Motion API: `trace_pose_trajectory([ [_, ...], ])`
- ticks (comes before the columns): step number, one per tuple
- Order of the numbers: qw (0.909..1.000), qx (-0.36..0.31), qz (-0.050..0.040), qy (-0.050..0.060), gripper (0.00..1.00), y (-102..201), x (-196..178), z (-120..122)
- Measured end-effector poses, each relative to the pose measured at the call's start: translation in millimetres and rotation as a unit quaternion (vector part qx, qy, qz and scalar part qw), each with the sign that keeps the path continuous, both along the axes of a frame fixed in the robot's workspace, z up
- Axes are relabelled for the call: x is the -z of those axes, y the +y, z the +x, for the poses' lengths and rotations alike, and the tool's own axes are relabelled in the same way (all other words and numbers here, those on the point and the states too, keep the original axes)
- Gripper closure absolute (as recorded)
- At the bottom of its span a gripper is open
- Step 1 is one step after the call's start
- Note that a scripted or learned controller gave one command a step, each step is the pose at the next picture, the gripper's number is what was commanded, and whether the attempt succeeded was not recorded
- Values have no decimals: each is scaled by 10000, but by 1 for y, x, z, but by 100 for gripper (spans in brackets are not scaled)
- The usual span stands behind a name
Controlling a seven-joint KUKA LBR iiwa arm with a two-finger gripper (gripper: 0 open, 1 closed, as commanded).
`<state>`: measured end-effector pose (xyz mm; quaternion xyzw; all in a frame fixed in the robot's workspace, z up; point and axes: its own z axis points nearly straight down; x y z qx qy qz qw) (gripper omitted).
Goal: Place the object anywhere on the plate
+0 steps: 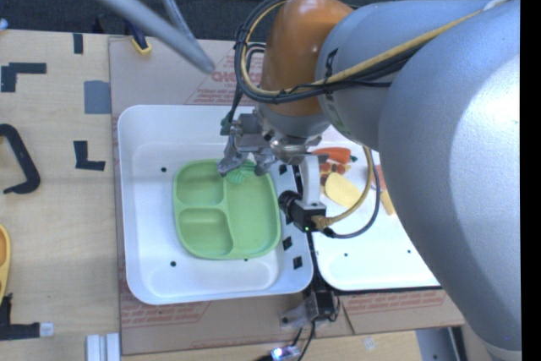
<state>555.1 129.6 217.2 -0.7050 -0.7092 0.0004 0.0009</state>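
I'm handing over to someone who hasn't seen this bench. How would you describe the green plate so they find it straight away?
Start with the two white bins side by side; take the left bin. Lying flat on its floor is the green plate, a light green tray with rounded corners, split into compartments. Just below the gripper, it is the largest coloured thing in that bin.

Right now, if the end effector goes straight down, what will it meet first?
Probably the green plate, near its upper right rim. The end effector seems to carry a small green object there; height is unclear.
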Motion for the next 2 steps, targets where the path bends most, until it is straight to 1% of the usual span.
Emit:
trace_pose_trajectory([
  [1, 10000, 20, -4, -5, 100, -12, -14, 12],
  [2, 10000, 22, -10, 1, 0, -12, -14, 12],
])
